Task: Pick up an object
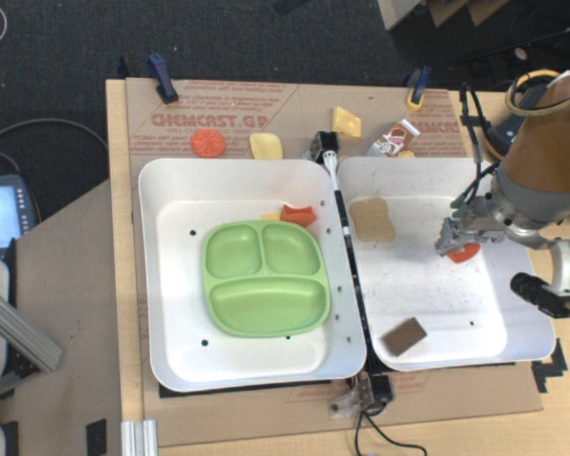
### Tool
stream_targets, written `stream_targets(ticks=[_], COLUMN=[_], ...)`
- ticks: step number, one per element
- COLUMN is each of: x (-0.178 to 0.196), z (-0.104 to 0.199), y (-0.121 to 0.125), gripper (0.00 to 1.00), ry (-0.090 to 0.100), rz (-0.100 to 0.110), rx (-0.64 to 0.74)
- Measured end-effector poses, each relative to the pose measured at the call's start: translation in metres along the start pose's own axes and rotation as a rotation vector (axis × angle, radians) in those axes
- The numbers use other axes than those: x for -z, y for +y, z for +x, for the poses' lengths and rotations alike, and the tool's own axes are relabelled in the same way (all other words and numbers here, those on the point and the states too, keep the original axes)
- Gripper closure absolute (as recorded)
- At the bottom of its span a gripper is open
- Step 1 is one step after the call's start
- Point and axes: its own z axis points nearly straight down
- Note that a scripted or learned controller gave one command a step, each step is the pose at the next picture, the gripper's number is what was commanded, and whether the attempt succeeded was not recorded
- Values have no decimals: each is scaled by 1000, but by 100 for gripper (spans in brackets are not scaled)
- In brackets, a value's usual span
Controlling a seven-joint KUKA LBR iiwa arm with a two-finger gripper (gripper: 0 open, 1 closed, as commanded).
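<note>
My gripper (455,239) is low in the right bin (494,340), near its right side, with the grey and orange arm reaching in from the right. A small red object (465,253) peeks out from right under the gripper's tip, touching or nearly touching it. A tan bread-like slice (371,220) lies at the bin's upper left. A brown block (405,335) rests near the front edge. In the left bin (171,255) sits a green divided plate (265,278), with an orange-red piece (299,215) just behind it.
Behind the bins, on the cardboard, lie a red round piece (208,142), a yellow piece (265,145), a yellow wedge (346,121) and a small packet (393,140). Blue clamps (161,77) (418,85) hold the back edge. The bins' shared wall (347,255) runs down the middle.
</note>
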Motion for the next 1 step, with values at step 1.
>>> stream_targets(ticks=[1], x=[-70], z=[-61], y=[5], gripper=[0], ry=[-7], rz=[-11], rx=[-9])
